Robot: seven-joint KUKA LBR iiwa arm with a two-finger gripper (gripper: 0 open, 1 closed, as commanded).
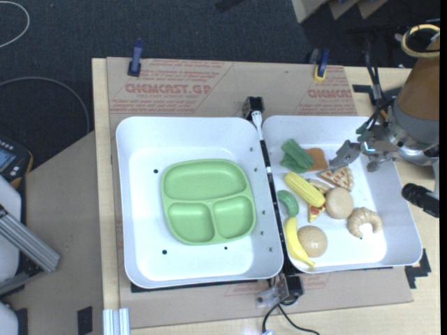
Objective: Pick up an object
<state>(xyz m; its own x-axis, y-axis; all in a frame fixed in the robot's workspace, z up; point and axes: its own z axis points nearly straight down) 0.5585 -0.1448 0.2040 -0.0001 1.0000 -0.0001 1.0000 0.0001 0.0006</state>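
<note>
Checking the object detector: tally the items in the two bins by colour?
Green: 3 (divided plate, leafy piece, small piece)
Yellow: 2 (corn, banana)
Tan/brown: 3 (croissant, two round rolls)
Orange/red: 3 (orange piece, pizza slice, small red-yellow piece)
Total: 11

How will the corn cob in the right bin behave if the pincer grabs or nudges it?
The corn cob looks like smooth moulded plastic, so probably stiff, light, and a bit slippery. Its rounded, long shape suggests it may roll sideways when pushed. It lies packed against the banana and the round bun, so a nudge would likely shift them too.
</note>
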